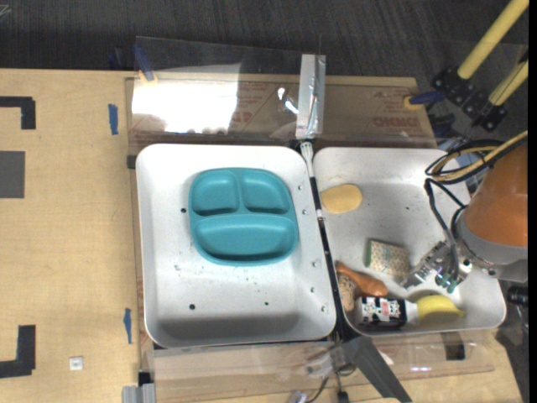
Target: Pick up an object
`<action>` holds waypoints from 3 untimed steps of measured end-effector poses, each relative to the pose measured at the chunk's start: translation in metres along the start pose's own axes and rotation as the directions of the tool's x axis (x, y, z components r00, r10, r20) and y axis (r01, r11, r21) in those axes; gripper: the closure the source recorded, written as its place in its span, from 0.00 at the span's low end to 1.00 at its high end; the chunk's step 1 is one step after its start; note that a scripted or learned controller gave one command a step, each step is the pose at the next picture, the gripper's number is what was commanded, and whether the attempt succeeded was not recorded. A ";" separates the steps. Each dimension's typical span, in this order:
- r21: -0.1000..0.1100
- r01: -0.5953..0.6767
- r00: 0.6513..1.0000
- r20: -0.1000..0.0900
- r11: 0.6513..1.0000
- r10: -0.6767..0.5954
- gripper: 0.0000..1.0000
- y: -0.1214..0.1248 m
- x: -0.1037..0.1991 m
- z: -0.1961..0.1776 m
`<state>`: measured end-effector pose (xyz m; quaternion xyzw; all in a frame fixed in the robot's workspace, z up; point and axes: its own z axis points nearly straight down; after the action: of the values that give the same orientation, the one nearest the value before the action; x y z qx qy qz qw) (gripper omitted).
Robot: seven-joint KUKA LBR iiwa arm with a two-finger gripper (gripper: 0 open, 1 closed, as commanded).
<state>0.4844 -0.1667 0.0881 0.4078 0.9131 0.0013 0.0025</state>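
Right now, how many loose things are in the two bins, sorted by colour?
Teal: 1, the divided plate in the left bin.
Yellow or tan: 2, the tan disc and the yellow piece.
Orange: 1, the orange piece.
Speckled: 1, the sponge.
Black and white: 1, the patterned item.
Total: 6.

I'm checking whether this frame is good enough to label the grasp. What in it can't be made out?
- Gripper, camera view: small and cluttered with cables; open or shut is unclear.
- Grey arm with orange band: cut off by the right edge.
- Small black-and-white patterned object in the right white bin: too small to identify.
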 end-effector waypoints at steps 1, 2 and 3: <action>-0.004 -0.086 0.996 0.005 0.996 0.086 1.00 0.097 -0.015 -0.242; 0.001 0.013 1.000 0.003 1.000 -0.013 1.00 0.074 -0.095 -0.255; 0.007 0.065 0.998 -0.010 0.998 -0.065 1.00 0.095 -0.159 -0.117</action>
<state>0.6607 -0.2224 0.2063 0.3778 0.9259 -0.0003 -0.0034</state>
